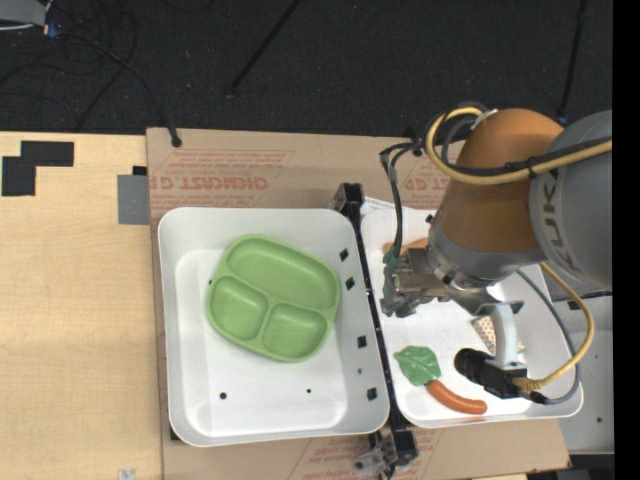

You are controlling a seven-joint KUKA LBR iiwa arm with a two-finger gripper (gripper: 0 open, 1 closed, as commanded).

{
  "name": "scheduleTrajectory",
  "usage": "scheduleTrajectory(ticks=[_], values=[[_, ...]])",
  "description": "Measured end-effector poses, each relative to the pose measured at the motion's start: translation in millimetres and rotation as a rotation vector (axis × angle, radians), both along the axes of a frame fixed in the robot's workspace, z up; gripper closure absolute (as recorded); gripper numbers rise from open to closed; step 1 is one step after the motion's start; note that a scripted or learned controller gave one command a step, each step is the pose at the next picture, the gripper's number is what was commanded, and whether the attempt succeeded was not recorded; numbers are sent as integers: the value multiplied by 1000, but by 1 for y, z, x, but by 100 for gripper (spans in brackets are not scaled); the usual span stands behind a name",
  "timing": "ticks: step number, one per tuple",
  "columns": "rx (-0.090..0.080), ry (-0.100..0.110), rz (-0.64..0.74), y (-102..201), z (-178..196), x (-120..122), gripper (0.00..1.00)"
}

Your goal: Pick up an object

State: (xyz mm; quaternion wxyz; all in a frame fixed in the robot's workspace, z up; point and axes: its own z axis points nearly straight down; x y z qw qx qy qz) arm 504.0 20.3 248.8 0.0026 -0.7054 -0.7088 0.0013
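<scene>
Arm down in the right bin, gripper low by its left wall.

Reached in from the right w/ the grey & orange arm (pixel 500 203), over the right bin (pixel 565 406). Kept the gripper (pixel 400 296) low, near that bin's left wall. Couldn't tell if open or closed: too dark, partly hidden under the wrist. Spotted a green leaf toy (pixel 417 364) just below the gripper, apart from it, on the bin floor. Spotted an orange-red sausage toy (pixel 458 399) right beside the leaf, nearer the front edge. Found a green plate (pixel 273 298) w/ 3 parts lying flat in the left bin (pixel 200 413).
</scene>
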Motion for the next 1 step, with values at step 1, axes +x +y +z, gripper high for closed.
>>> scheduleTrajectory(ticks=[1], values=[[0, 0, 1, 61, -7, -1, 100]])
